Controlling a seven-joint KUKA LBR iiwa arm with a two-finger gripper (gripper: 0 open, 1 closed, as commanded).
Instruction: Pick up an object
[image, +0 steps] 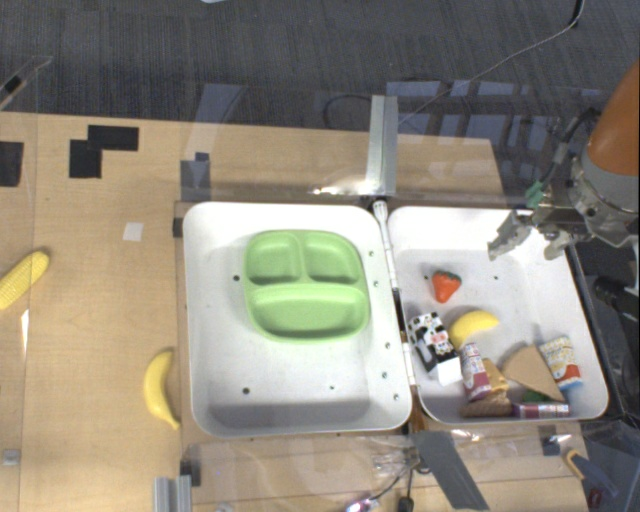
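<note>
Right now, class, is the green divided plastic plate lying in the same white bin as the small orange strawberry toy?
No, the green divided plate lies in the left bin; the strawberry toy is in the right one.

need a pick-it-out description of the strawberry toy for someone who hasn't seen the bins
Start at the right-hand white bin, the one holding a cluster of small items. The strawberry lies near that bin's middle, above the yellow lemon-like piece, apart from the rest. It is the only orange-red item there, with a dark green cap.

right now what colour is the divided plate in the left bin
Light green divided plate, seen in the camera view.
</note>
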